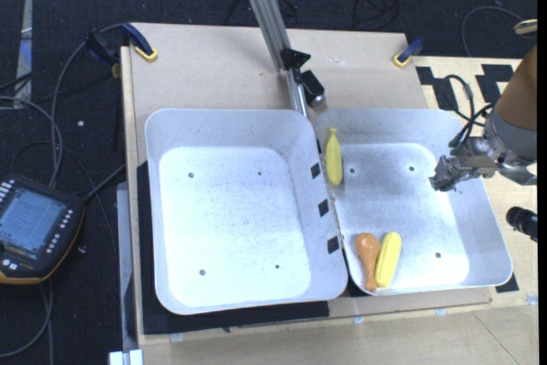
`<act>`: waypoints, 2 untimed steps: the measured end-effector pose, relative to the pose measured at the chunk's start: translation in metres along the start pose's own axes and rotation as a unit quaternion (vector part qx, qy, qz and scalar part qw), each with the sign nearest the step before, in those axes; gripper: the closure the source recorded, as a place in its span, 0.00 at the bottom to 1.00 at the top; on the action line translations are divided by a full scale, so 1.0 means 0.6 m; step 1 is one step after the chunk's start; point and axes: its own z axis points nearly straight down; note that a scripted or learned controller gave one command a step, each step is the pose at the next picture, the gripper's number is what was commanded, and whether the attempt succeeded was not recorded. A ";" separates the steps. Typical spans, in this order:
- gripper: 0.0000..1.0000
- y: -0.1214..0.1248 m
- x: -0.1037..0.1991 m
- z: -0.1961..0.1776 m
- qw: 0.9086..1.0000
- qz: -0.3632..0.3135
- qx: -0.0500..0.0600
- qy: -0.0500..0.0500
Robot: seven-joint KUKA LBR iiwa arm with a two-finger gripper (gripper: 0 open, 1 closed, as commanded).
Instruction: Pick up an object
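In the right bin lie three objects. A slim yellow piece rests against the bin's left wall near the divider. Near the front left corner, a yellow block lies beside an orange pear-shaped piece, the two touching. My gripper hangs over the right part of the same bin, well away from all three objects, with nothing visible between its fingers. The fingers look close together.
The left bin sits beside the right one, with a row of black clips along the shared edge. A slanted metal pole rises from behind the bins. Yellow clamps hold the board's back corners.
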 end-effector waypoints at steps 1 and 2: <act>1.00 0.018 -0.006 -0.085 1.000 0.000 0.000 0.000; 1.00 0.019 -0.006 -0.126 1.000 0.000 0.001 0.000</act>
